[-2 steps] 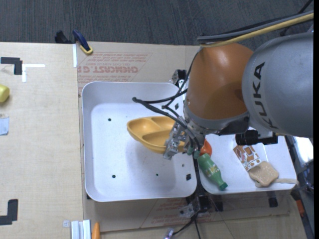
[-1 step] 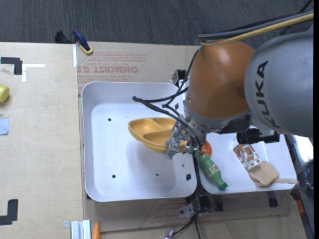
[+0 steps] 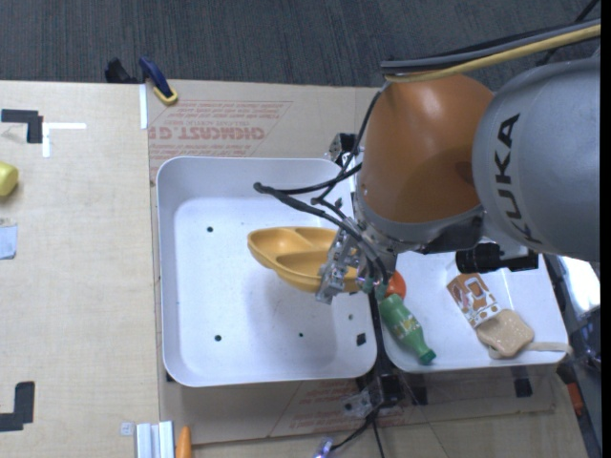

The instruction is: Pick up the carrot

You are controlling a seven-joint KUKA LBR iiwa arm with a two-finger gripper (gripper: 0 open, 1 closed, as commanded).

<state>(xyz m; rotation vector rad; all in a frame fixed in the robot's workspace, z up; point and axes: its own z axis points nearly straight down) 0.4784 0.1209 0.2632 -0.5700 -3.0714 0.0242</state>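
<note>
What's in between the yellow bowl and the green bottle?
In the camera view, the claw sits between the yellow bowl and the green bottle. A small orange-red thing, maybe the carrot, peeks out beside the bottle's top.

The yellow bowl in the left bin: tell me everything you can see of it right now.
The yellow bowl looks like smooth plastic, mustard-yellow, with a ridge dividing its inside into two parts. It sits tilted in the left bin, toward that bin's right wall, its opening facing up and left. The gripper overlaps its right rim, hiding that edge; whether the two touch I cannot tell. Black cables pass just above it.
</note>
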